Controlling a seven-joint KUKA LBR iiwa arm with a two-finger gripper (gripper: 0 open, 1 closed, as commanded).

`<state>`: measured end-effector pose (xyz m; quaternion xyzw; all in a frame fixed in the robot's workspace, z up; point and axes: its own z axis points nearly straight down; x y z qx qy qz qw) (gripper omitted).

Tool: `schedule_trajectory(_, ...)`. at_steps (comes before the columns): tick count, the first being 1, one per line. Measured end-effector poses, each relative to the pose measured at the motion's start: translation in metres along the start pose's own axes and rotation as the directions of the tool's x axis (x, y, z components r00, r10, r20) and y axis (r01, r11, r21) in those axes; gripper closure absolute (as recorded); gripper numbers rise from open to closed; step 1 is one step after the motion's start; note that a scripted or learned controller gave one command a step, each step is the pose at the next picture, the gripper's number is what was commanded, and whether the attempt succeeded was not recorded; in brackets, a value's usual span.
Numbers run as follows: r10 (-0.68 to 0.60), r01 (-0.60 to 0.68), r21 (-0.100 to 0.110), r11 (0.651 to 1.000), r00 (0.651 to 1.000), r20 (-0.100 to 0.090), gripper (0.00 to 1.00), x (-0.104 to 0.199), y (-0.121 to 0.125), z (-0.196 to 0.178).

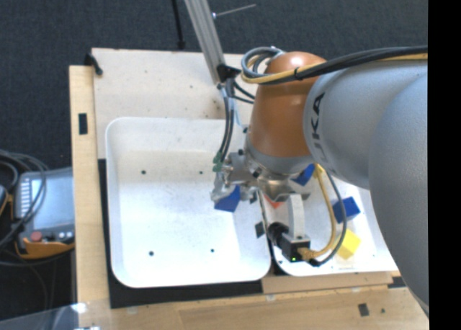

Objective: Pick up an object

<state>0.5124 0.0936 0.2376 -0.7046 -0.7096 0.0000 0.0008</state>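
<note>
The arm [360,119], grey with its orange band, reaches in from the right and covers most of the right bin [374,249]. Beneath it the tabletop [144,83] carries both bins; the left bin [173,206] lies open to view, with a few dark specks on its floor.

Among the objects, a blue block [227,200] shows near the left bin's right edge, just under the wrist hardware. Two more blue pieces [348,207] and a yellow one [347,245] lie in the right bin, partly behind a yellow cable.

The claw [241,188] sits low over the divide between the bins, right at the blue block. Whether it is apart, together, or clamped on the block, I cannot tell (the wrist hides it).

The step in hand looks like the grasp itself, or the moment just after. The next move calls for a straight lift, which would show whether the block comes up.
</note>
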Motion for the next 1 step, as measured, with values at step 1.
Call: schedule_trajectory(1,0.003,-0.003,0.000,1.000,1.000,0.000,0.00,-0.0017,-0.0002,-0.0001)
